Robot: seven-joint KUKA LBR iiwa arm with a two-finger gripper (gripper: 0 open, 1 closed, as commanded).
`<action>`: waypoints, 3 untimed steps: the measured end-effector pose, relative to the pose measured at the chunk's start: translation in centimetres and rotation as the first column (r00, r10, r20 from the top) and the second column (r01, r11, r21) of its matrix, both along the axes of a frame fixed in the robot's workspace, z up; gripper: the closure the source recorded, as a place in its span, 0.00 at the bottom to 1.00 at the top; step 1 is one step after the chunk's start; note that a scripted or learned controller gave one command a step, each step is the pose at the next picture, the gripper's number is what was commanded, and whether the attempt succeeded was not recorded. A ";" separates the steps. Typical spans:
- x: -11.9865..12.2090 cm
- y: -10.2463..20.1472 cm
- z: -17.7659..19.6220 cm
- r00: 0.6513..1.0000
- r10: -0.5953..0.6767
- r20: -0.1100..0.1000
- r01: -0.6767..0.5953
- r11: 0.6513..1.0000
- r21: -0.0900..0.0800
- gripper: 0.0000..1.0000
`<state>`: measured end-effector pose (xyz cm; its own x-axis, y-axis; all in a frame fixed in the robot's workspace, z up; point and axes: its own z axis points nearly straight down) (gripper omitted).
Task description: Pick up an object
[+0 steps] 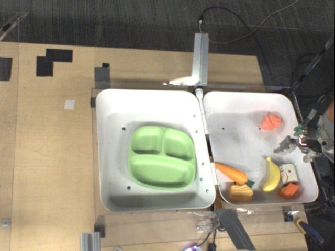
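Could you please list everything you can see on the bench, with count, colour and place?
left bin: one, white, left half of the bench
right bin: one, white, right half, touching the left bin
divided plate: one, green, three compartments, middle of the left bin
pink lump: one, pink-orange, upper right of the right bin; too blurred to name
carrot: one, orange, lower left of the right bin
tan item: one, yellow-brown, just below the carrot
banana: one, yellow, lower right of the right bin
white block: one, white, beside the banana
orange-red item: one, at the bin's lower right corner
metal post: one, grey, behind the bins
gripper: one, grey, at the right bin's right edge, above the banana
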<state>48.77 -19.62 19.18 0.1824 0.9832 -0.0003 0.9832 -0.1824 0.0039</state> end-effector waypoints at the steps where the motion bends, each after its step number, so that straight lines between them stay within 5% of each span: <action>1: 0.1 0.6 -8.0 1.000 -0.020 0.002 0.020 1.000 0.000 0.00; 2: 0.4 8.2 -10.2 0.994 0.106 0.011 -0.106 0.994 -0.003 0.00; 3: 0.7 8.3 -8.9 0.994 0.108 0.020 -0.108 0.994 -0.004 1.00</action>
